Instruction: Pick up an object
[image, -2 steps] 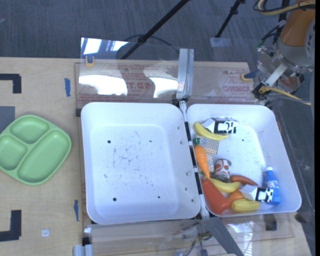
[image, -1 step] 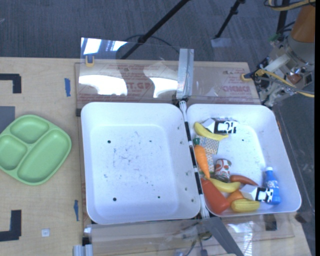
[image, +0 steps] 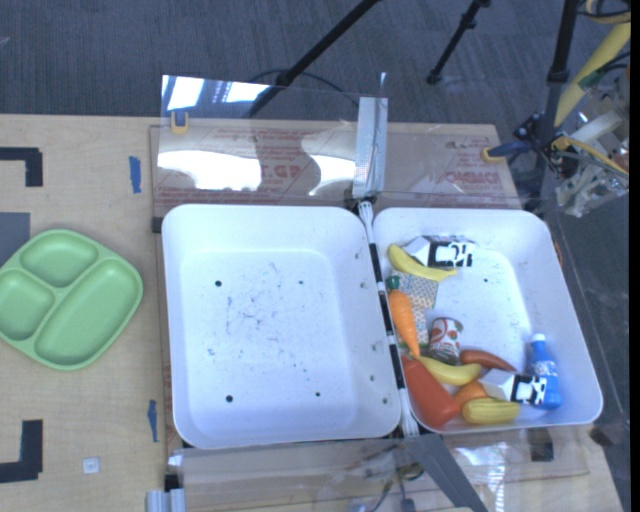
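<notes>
Objects for picking lie heaped in the right bin, mostly along its left wall and near corner. The bench is light wood with black corner marks and short strips of blue tape. The left bin sits beside the right one, their inner rims touching; its floor shows faint scuffs and a few dark dots. A clear panel stands upright behind the bins. A green divided plate rests on the bench left of the left bin, apart from it. The gripper is at the upper right, outside the right bin and well apart from the heap; it is blurred and partly cut off, so I cannot tell how far open it is, and nothing is visibly held. Within the heap, a red-orange piece lies in the near left corner, with a carrot above it along the left wall. One banana lies at the far end against a black-and-white box; a second banana lies lower, just below a small can. A blue bottle lies near the right wall.
</notes>
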